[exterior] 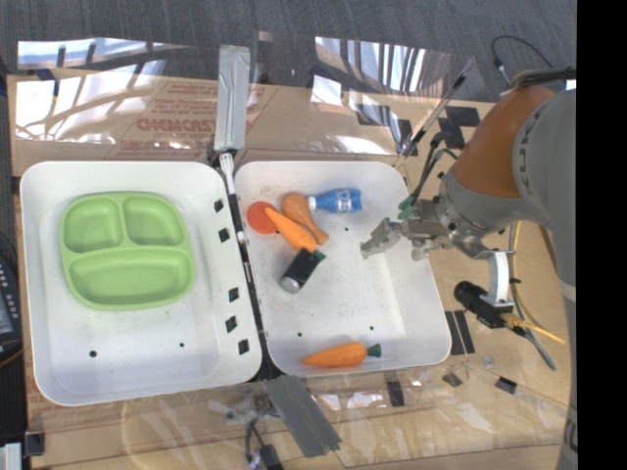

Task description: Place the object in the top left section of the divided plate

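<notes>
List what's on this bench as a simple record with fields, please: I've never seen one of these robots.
left bin: holds a green divided plate, nothing on it
right bin: holds the loose items
items by the divider: blue bottle, orange drumstick-like toy, red-orange piece, black cylinder
near front edge: toy carrot
gripper: over the right bin's right side, holding nothing
task state: nothing placed yet

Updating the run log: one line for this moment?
gripper: over right bin, nothing seen held | green divided plate: left bin, top left section bare | task: not done
</notes>
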Robot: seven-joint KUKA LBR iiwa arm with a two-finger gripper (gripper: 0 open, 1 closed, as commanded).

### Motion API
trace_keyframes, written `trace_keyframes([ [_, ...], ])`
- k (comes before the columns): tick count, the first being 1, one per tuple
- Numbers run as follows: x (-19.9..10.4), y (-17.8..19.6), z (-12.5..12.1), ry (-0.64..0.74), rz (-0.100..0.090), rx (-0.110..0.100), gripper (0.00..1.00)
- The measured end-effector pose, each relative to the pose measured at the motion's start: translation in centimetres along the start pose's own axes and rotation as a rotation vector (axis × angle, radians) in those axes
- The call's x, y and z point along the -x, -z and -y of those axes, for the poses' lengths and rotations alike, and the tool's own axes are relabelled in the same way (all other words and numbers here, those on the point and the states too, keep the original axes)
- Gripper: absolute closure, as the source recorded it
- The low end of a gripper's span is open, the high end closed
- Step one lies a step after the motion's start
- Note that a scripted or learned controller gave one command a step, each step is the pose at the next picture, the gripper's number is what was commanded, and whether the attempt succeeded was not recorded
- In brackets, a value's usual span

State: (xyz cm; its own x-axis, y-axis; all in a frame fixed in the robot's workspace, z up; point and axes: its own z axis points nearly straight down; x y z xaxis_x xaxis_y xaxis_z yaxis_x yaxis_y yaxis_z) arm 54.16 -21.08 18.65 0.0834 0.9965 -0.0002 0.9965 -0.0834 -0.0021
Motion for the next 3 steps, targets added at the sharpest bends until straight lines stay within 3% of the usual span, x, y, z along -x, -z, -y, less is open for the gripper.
trace_keyframes([
  [1, -0.1, 0.9, 0.0, 0.007, -0.001, -0.003, 1.00],
  [2, -5.7, -6.3, 2.2, -0.022, -0.002, -0.006, 1.00],
  [3, -2.1, -9.5, 0.8, -0.221, -0.001, 0.001, 1.00],
])
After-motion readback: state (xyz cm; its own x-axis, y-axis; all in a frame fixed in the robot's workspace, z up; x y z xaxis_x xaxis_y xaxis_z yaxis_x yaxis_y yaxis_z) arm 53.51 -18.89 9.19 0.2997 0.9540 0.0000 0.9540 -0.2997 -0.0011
